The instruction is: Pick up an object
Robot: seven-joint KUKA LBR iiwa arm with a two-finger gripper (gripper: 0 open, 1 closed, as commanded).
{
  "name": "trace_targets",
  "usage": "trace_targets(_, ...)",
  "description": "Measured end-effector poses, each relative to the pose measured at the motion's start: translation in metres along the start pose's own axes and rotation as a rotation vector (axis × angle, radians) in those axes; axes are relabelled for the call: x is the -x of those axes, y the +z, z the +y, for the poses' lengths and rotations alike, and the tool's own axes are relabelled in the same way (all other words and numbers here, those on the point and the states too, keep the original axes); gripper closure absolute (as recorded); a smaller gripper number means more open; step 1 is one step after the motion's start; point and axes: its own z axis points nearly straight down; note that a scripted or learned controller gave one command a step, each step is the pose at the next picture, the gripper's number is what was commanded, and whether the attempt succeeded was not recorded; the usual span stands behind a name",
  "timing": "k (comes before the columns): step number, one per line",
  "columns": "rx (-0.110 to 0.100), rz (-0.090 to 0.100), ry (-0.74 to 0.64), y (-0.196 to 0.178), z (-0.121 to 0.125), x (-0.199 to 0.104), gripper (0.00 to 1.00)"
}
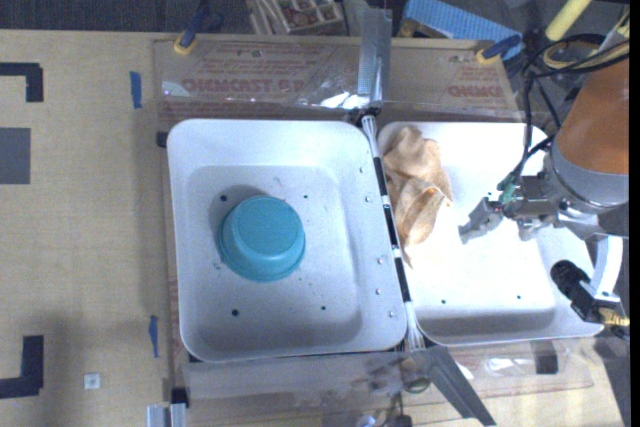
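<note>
A blue upturned bowl (262, 236) rests in the left bin (200, 150), a little left of its middle. A tan crumpled cloth-like object (415, 185) lies along the left wall of the right bin (500, 315). My gripper (484, 218) hangs over the right bin's middle right, reaching in from the right. It sits right of the tan object and apart from it. Nothing shows between its fingers.
A metal divider (385, 205) separates the two bins. Clear plastic sheeting (265, 85) covers the cardboard behind them. Cables and a black part (575, 290) of the arm hang over the right bin's right edge. Clutter lies beyond the bench at the back.
</note>
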Motion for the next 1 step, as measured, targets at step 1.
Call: trace_targets(1,0.005,-0.002,0.251,0.0544,0.0943,0.0326,0.00)
